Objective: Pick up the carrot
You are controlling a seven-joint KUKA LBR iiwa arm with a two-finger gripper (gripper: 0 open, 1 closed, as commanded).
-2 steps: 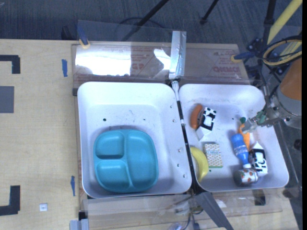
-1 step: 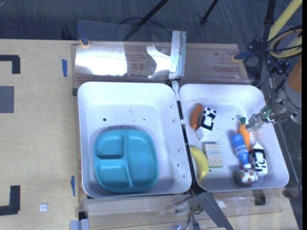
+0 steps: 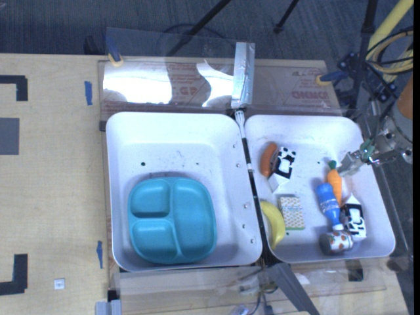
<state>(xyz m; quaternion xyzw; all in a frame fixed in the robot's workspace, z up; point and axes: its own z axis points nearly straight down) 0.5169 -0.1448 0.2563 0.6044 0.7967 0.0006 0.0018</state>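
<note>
The carrot [image 3: 336, 184] is small and orange with a green top. It lies in the right bin [image 3: 308, 131] near that bin's right wall, against a blue bottle [image 3: 327, 203]. My gripper [image 3: 356, 161] hangs at the bin's right rim, just up and to the right of the carrot's green end. The view shows nothing held in it. The arm behind it runs off the right edge.
The right bin also holds an orange sausage [image 3: 268, 158], a black-and-white tagged box [image 3: 284, 163], a banana [image 3: 273, 220], a waffle piece [image 3: 292, 212], a can [image 3: 336, 242] and a tagged block [image 3: 355, 219]. A teal divided plate [image 3: 172, 219] lies in the left bin [image 3: 131, 143].
</note>
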